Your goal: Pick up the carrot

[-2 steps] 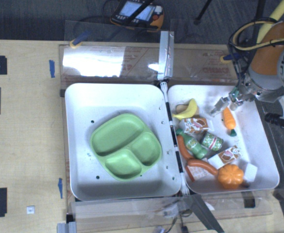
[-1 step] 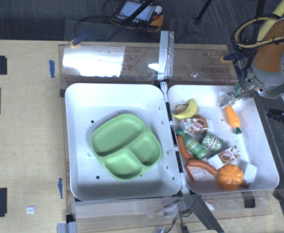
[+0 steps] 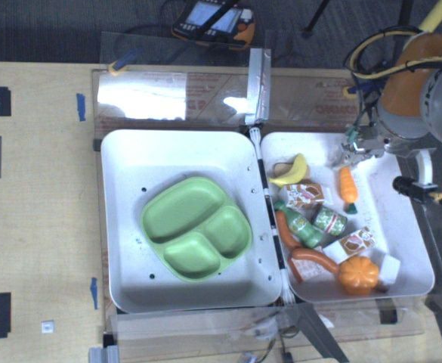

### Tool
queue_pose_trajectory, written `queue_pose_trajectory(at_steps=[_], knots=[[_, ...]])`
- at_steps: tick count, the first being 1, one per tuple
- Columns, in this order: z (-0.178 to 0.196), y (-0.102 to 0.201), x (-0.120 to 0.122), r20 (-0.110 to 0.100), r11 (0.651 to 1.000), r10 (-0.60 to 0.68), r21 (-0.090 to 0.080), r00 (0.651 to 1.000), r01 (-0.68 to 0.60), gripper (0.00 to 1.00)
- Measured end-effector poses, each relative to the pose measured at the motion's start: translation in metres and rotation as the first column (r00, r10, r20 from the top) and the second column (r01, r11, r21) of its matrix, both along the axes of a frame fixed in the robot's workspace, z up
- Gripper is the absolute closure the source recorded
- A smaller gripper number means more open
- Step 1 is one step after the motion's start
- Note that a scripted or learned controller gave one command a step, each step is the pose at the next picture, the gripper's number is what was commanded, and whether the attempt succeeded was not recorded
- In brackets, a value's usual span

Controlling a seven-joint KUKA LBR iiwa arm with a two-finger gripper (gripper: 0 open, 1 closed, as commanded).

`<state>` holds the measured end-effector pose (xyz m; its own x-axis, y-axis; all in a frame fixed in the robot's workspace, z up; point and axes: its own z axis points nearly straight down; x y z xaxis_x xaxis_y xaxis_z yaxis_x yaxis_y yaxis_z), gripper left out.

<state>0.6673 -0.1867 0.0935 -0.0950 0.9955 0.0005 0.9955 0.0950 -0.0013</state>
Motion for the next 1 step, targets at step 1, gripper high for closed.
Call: queue_pose_trajectory(at_steps=[1], knots=[[0.0768,0.0315,0.0005,0.005,1.0,-0.016,-0.002,1.0,0.016,1.0]])
